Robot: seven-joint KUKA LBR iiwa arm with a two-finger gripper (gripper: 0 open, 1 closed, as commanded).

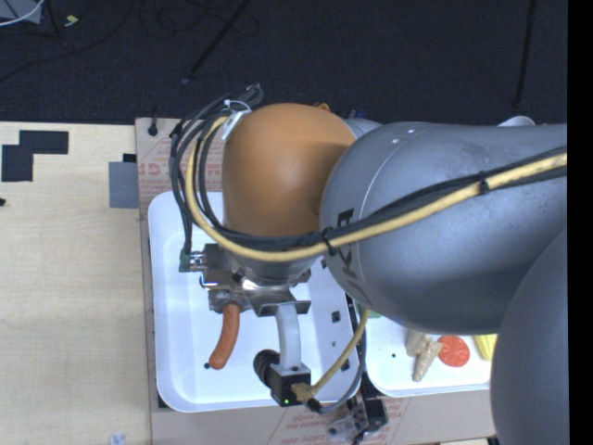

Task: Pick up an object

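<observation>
An orange-brown sausage-shaped object [222, 338] lies in the left white bin [171, 341], its upper end tucked under the wrist. My gripper [233, 292] points down into this bin directly above that upper end, mostly covered by the arm's orange band and grey body. I cannot tell whether the gripper touches the sausage.
The right bin [435, 385] holds a red round object [454, 350], a pale beige piece [422, 355] and a yellow piece [485, 346] near its front. The arm's bulk hides most of both bins. A wooden bench surface [65, 295] extends to the left.
</observation>
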